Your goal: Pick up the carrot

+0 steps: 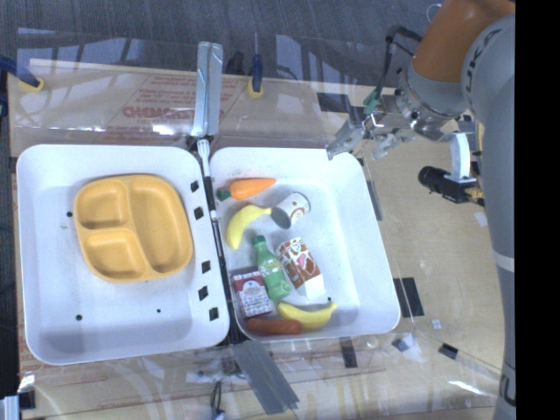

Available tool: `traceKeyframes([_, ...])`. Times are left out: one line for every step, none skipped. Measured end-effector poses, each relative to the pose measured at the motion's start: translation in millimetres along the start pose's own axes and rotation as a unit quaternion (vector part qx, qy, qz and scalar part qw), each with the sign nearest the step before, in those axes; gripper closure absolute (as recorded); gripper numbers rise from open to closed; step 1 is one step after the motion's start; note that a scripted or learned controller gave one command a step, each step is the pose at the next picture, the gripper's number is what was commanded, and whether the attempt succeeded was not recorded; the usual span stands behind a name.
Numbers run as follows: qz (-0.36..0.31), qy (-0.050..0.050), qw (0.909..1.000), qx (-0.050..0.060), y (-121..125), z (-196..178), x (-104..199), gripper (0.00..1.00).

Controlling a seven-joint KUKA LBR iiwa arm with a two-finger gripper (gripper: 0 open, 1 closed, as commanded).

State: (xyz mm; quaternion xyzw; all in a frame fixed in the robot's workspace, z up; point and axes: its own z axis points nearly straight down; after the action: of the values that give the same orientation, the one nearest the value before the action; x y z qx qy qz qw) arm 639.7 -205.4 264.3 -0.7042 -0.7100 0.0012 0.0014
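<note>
1. The grey arm with its orange band (455, 24) reaches in from the right and ends above the far right corner of the right-hand shallow white plastic bin (372, 261).
2. The left-hand white bin (44, 234) lies well to the gripper's left and holds a yellow three-compartment plastic tray (131, 227).
3. The two-finger metal gripper (359, 143) hangs over the right bin's corner rim — its fingers stand apart, with nothing between them.
4. The orange toy carrot (248, 187) lies left of the gripper and a little nearer the camera, at the far end of the right bin, well apart from the fingers.
5. Just below the carrot lie a yellow toy banana (241, 224) and a small tipped can (291, 208) — farther down, a green bottle (269, 269).
</note>
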Motion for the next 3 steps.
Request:
traceKeyframes([-0.073, 0.0, 0.9974, 0.0, 18.0, 92.7, 62.6, 0.0])
traceKeyframes([-0.206, -0.001, 0.9785, -0.001, 18.5, 69.0, 105.8, 0.0])
traceKeyframes([-0.189, 0.0, 0.982, 0.0, 18.2, 71.6, 122.0, 0.0])
